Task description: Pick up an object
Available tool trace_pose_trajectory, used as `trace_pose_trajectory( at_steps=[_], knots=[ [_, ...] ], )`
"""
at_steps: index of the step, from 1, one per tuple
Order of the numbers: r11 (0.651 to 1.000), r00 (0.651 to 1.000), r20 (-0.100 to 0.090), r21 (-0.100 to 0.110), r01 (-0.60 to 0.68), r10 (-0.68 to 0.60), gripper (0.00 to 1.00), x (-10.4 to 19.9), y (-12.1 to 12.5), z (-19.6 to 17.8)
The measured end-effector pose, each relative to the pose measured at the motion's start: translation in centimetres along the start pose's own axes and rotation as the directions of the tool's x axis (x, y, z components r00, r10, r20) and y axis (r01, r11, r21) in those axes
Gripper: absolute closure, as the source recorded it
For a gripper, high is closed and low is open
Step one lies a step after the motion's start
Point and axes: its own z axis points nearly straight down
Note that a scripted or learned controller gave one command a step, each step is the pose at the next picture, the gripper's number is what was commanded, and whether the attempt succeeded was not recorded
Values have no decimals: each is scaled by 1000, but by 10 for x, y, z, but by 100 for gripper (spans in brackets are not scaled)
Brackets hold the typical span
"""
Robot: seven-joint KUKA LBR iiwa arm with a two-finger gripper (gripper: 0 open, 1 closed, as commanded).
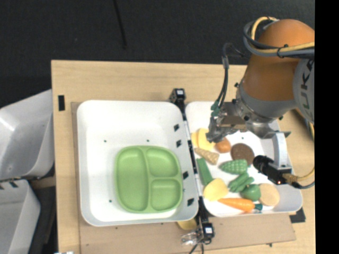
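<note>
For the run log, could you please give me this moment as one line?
gripper: low in right bin, over toy food pile | grasp: unclear | nearest: orange piece | green plate: left bin

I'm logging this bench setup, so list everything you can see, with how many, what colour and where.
bins: 2, white, side by side on the bench
divided plate: 1, green, in the left bin
carrot: 1, orange, near edge of the right bin
brown disc: 1, brown, middle of the right bin
corn-like piece: 1, green, below the brown disc
yellow round piece: 1, yellow, above the carrot
other toy food: several, mixed colours, right bin, too small to name
bench: 1, light wood
arm: 1, grey and orange, over the right bin
claw: 1, dark, low over the food
</note>
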Motion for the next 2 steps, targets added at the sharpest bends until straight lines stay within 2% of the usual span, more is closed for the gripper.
trace_pose_trajectory(
  at_steps=[1,2],
  knots=[
    [1000,1000,-1,15,4,-4,100,74,-24,25],
    [1000,1000,1,-5,-8,8,100,19,-21,-124]
  ],
)
